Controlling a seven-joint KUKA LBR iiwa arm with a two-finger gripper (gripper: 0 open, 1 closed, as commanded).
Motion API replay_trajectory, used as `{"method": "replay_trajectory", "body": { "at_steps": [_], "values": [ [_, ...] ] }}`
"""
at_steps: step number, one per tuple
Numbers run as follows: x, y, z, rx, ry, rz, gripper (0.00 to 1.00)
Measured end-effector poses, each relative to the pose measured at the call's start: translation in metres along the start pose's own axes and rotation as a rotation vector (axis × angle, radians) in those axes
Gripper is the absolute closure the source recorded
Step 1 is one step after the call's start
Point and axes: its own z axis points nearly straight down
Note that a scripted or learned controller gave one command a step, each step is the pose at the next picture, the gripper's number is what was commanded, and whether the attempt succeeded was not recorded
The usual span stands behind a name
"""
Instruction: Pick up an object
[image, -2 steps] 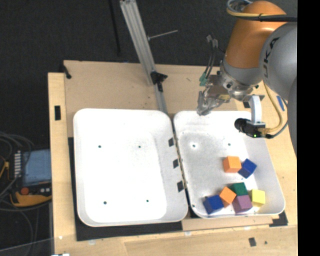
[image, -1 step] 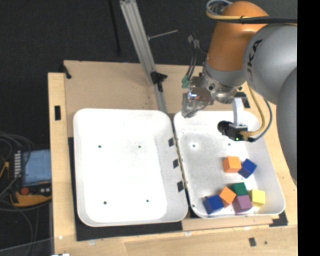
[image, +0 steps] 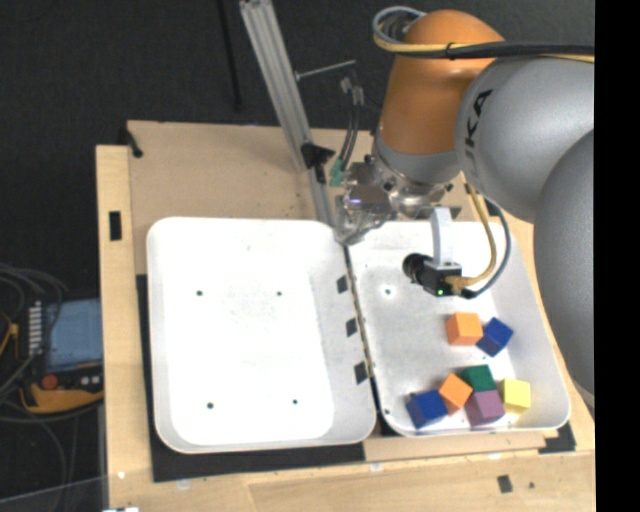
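Several small cubes lie in the right bin. An orange cube and a blue cube sit together near its right side. Closer to the front edge huddle a green cube, a second orange cube, a second blue cube, a purple cube and a yellow cube. My gripper hangs over the far left corner of the right bin, by the divide between the bins, well away from the cubes. Nothing shows in its grasp.
The left bin lies beside the right one. A slanted metal rail rises behind the bins, close to the gripper. A black module with a cable hangs from the wrist over the right bin. The large grey arm covers the upper right.
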Motion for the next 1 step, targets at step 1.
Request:
{"method": "replay_trajectory", "body": {
  "at_steps": [1],
  "values": [
    [0.0427,-0.0131,0.0202,0.001,-0.003,0.002,1.0]
  ]
}}
